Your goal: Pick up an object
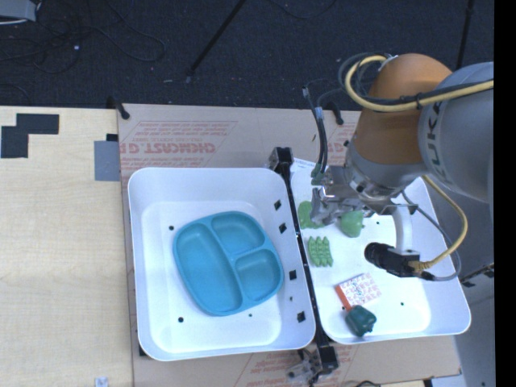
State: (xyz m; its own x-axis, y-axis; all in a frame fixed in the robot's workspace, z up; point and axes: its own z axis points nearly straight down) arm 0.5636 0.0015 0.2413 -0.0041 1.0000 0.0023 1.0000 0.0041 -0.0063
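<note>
**Gripper low in the right bin, nothing lifted yet**

Camera view: you have the arm point(419, 127) reaching in from the right and bent down over the right bin point(439, 313). The gripper point(329, 208) sits low at that bin's upper left part, close to the divider between the two bins. Just left of it lies a light green piece point(305, 213), and just right of it a rounder green lump point(351, 222) — the gripper is between the two, and it may be touching one or both, but the wrist hides the contact. You cannot tell from here whether it is wide or narrow, and no object is visibly clamped in it.

Below the gripper, apart from it, lies a ridged green block point(320, 251). Nearer the bin's front edge you see a small patterned card point(358, 288) and, just beside it, a dark teal toy point(360, 320). The left bin point(153, 208) holds a blue tray point(227, 260) with three compartments, lying flat and well away from the arm.

So by my reading the approach is done and the descent looks finished or nearly so — the grasp itself and the lift are still to come, and every object rests on a bin floor
</note>
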